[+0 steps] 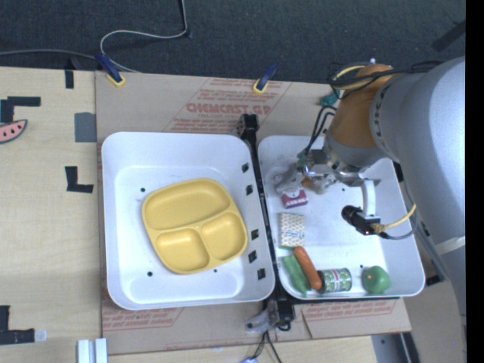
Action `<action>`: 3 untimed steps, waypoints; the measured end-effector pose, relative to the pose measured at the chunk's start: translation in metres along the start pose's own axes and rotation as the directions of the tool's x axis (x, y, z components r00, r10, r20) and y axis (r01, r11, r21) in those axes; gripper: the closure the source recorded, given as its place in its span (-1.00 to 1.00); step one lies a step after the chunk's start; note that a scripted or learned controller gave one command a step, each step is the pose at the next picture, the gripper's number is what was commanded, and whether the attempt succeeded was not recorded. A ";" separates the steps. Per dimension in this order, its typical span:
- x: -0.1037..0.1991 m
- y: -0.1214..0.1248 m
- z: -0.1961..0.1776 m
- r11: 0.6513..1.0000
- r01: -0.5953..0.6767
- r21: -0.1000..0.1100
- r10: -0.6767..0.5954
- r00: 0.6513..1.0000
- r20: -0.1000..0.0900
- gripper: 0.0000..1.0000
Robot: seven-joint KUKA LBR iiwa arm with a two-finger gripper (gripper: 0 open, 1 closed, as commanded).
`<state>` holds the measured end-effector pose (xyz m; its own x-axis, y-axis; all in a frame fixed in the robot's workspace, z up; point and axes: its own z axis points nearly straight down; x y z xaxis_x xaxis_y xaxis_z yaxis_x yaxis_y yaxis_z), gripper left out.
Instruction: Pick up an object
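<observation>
My gripper (290,180) hangs low in the upper left part of the right bin (401,233), reaching in from the right under the orange wrist band. Just below its tip lies a small red and white packet (294,198), touching or nearly touching it. Below that lies a pale patterned square (292,229). Along the bin's front edge lie an orange carrot (304,262), a green vegetable (293,274), a small can on its side (333,280) and a green round fruit (376,279).
The left bin (121,203) holds a yellow divided plate (194,224). A black divider (257,203) runs between the bins. A cable with a black plug (359,219) hangs from the arm over the right bin. Cardboard lies under both bins.
</observation>
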<state>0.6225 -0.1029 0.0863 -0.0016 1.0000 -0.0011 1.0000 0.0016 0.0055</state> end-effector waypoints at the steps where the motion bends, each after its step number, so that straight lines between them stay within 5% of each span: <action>1: 0.000 0.000 -0.009 1.000 0.000 0.002 0.000 1.000 0.000 1.00; 2: 0.120 -0.057 -0.098 1.000 0.002 0.006 -0.002 1.000 -0.003 1.00; 3: 0.108 -0.023 -0.167 1.000 0.000 0.005 0.000 1.000 0.000 1.00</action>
<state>0.5986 0.0049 0.2531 -0.0016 1.0000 -0.0013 1.0000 0.0016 0.0009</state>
